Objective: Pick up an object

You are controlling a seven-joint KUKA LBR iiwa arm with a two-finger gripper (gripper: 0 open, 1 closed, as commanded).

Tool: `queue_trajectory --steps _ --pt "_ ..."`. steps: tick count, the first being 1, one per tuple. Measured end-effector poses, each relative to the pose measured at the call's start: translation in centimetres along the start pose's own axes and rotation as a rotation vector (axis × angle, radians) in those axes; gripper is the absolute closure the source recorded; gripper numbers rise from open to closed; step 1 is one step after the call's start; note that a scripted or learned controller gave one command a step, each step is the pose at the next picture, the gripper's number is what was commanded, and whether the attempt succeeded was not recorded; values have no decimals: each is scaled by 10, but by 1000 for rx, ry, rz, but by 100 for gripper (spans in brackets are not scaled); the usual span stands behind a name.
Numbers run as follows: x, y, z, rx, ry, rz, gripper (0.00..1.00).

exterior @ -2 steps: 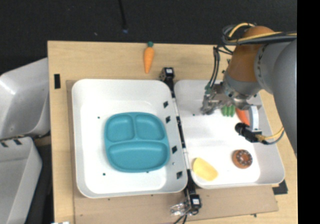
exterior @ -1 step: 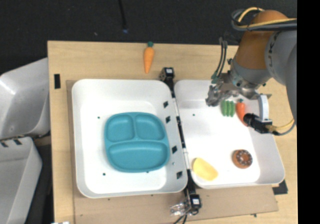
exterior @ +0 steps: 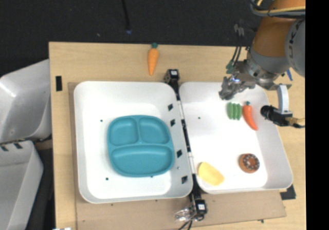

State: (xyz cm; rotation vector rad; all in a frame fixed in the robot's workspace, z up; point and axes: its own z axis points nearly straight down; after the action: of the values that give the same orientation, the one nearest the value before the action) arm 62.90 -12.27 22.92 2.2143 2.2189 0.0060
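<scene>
jaws (exterior: 229, 92) over right bin (exterior: 272, 172) (four toys)

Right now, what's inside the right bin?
Right bin: green veg, carrot, donut, yellow piece. The gripper hangs over the bin's far side, covering a patch of floor; anything there is hidden.

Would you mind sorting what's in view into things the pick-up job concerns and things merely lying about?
Job:
gripper
green vegetable
carrot in the right bin
doughnut
yellow piece

Lying about:
blue divided plate
carrot on the bench
</scene>
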Motion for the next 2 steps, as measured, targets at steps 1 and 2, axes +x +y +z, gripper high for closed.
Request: queue_trajectory --steps 1,2 --pt "44 7 -4 5 2 -4 100" --pt "97 5 4 7 3 -4 100"
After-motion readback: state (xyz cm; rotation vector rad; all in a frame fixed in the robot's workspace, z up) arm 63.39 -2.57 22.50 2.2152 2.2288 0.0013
